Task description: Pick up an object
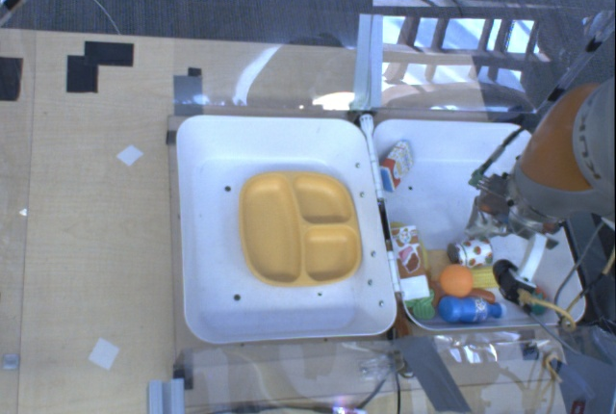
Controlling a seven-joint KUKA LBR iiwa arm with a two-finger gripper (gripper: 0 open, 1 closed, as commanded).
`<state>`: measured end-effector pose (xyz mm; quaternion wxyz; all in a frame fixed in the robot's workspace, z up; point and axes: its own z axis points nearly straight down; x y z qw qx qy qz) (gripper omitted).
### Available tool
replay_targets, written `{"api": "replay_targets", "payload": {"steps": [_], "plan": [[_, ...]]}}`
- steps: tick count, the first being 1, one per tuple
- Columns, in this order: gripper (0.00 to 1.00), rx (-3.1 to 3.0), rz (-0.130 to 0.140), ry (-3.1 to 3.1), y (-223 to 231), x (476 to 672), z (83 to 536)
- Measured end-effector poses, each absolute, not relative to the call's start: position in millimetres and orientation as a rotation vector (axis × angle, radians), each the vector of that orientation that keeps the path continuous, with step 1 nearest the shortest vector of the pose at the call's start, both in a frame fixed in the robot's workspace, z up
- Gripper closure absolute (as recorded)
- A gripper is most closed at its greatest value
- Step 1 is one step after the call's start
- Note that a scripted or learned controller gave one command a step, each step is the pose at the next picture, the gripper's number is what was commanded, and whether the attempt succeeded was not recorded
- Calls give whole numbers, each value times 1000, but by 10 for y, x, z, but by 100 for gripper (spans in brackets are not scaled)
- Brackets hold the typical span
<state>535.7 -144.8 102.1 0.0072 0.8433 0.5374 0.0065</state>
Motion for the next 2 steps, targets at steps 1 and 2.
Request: {"api": "replay_targets", "payload": {"steps": [1,2], "plan": [[0,2638,19,1681,-1447,5354,1015],[0,2954,22,1043,-1456,4918,896]]}}
